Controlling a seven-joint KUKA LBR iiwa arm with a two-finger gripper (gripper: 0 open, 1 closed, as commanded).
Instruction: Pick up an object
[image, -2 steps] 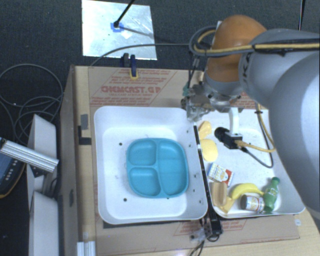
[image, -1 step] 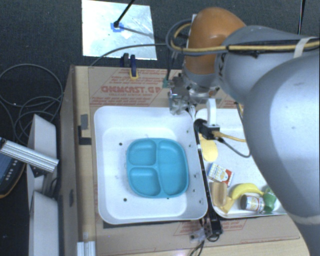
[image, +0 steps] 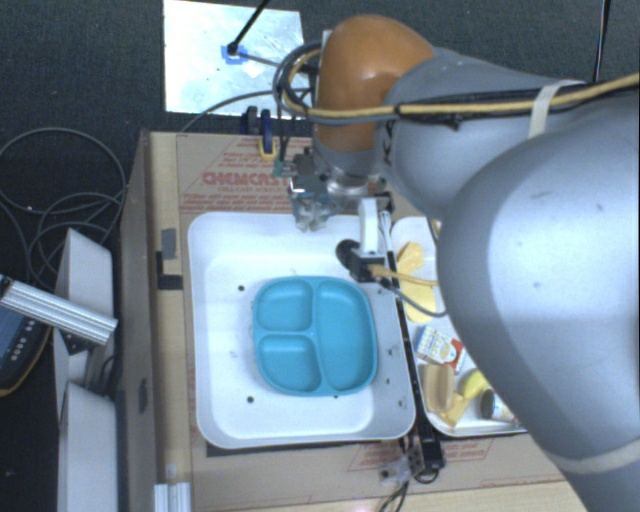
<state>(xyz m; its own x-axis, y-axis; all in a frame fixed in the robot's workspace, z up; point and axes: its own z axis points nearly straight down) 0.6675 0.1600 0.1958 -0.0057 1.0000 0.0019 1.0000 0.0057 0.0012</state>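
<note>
Nearest you, the right bin (image: 470, 428) holds a clutter of small items: a yellow piece (image: 472, 383), a red-and-white packet (image: 438, 346), a banana-like yellow shape (image: 415, 268) further back. Much of that bin sits under the grey arm (image: 520, 260).

Left bin (image: 225, 330): one blue divided plate (image: 314, 334), lying flat near the middle, untouched.

Further back, the jaws (image: 312, 212) hang over the far rim of the left bin, apart from the plate. Whether they are spread or closed, you cannot tell; nothing visible between them.

Judgement: the pick is not yet made. Approach, closing on an object and lift all remain.
</note>
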